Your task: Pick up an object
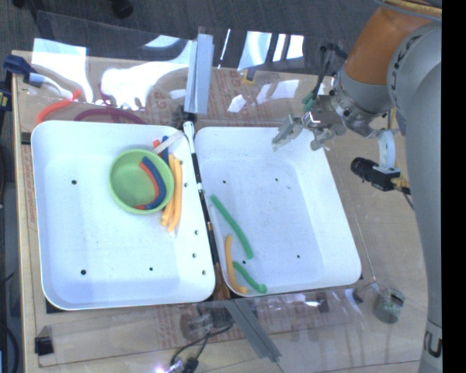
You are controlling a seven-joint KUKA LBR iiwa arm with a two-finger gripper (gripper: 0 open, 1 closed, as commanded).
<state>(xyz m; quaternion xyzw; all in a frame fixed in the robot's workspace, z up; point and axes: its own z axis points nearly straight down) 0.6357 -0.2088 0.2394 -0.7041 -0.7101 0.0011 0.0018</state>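
Camera view looks down on two white bins, and the end effector [304, 133] hangs over the upper edge of the right bin [326, 208], upper right of the frame, fingers spread wide with nothing between them. Nothing picked yet, by the look of it.

Candidates? In the right bin, a green strip [233, 225] runs diagonally through the lower-left part, and just below it an orange strip [230, 259] lies along the left wall, with another green piece [251, 280] curling in the bottom corner. Over in the left bin [78, 239], a green bowl [140, 181] sits centre-top with what look like red and blue pieces inside it, and orange sticks [173, 196] touch its right side.

My call: the long green strip is the best bet. It lies flat on open floor, clear of the wall along most of its length, and in the nearer bin. To do it well, the end effector should travel down-left across the frame, turn so the fingers straddle the strip across its narrow width, come straight down around its middle, and close fully before lifting. The risk is a thin, flat thing slipping out or the fingers closing above it. The orange strip hugs the wall, so it's a poorer target.
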